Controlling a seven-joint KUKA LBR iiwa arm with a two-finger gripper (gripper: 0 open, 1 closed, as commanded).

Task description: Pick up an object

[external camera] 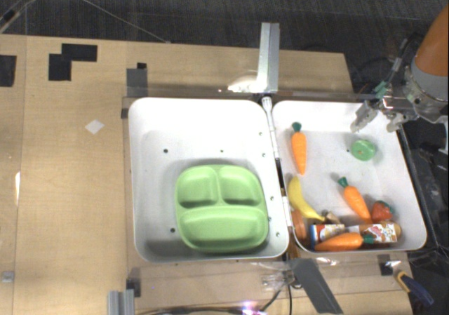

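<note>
Camera view: looks down at a slant on both white bins, side by side on the wooden bench.
Left bin [151,131]: holds one green divided tray [221,206], lying flat toward the near side.
Right bin [330,114]: holds the small things I might pick.
Far carrot [299,150]: lies lengthwise by the left wall.
Banana [302,199]: near the carrot's tip, by the left wall.
Near row: an orange carrot [339,241] and a labelled bottle [368,233] lie along the near wall.
Second carrot [354,200]: lies slantwise, mid-bin toward the right.
Red fruit [381,210]: just right of that carrot.
Green disc [363,149]: lies far right, just below my fingers.
My gripper [375,118]: hangs over the far right corner, fingers spread apart, nothing between them.
</note>
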